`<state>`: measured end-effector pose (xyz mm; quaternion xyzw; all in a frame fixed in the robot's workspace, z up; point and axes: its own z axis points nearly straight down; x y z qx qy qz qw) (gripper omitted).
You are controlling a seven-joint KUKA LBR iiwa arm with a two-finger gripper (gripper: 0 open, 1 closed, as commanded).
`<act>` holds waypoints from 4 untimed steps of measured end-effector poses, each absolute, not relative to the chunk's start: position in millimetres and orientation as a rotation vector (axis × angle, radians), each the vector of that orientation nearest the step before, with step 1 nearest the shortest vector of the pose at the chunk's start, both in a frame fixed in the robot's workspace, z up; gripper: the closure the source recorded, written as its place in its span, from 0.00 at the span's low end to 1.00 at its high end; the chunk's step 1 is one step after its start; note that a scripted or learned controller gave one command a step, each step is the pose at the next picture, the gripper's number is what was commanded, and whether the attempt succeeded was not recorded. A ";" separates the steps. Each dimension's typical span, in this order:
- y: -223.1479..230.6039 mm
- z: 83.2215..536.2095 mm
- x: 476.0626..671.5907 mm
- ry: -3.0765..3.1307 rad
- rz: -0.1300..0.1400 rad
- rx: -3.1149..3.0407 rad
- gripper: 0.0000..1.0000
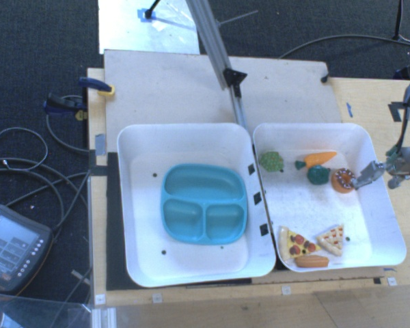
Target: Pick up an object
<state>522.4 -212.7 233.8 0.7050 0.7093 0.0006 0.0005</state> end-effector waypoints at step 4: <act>-214.0 89.4 518.2 2.223 -0.001 2.222 0.00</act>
